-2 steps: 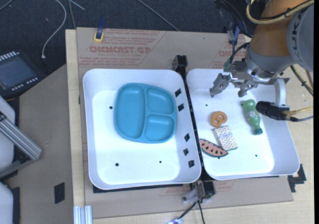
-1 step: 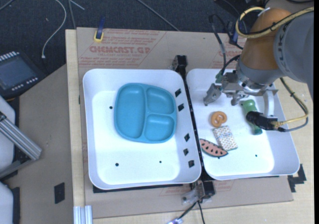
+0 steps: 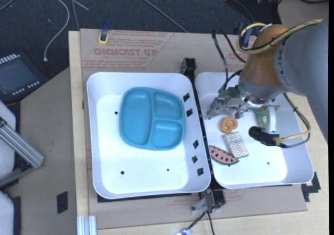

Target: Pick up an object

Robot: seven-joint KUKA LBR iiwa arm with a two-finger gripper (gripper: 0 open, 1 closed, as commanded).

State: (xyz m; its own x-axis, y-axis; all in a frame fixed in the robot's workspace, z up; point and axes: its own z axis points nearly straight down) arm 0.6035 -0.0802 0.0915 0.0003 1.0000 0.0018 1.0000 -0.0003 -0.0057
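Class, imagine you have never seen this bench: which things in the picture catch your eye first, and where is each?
The blue divided plate lies in the left bin. The grey arm with its orange band hangs over the right bin, where a small orange ring, a patterned packet and a watermelon-slice toy cluster below it.

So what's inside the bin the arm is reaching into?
In the right bin lie a small orange ring, a patterned card and a watermelon slice. The arm covers the bin's far part.
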